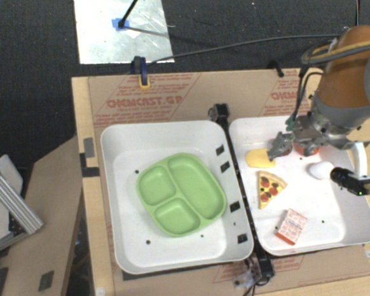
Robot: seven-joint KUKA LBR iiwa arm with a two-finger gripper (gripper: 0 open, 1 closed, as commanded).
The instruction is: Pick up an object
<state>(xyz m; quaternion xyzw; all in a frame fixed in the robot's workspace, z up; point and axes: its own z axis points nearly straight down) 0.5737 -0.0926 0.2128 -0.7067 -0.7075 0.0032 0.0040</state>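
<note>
The right bin (354, 230) holds a yellow rounded piece (258, 159) at its upper left, a toy pizza slice (270, 188) below that, a small pink and white box (291, 226) near the front, and a white rounded object (320, 168) to the right. My gripper (279, 148) hangs over the upper part of the right bin, right beside the yellow piece and just to its right. Nothing shows between it and the bin floor.
The left bin (122, 200) holds a green divided plate (180, 194). A black divider with clips (233, 172) runs between the bins. The grey and orange arm (348, 74) covers the right bin's upper right corner. A black part (347, 181) juts over the right side.
</note>
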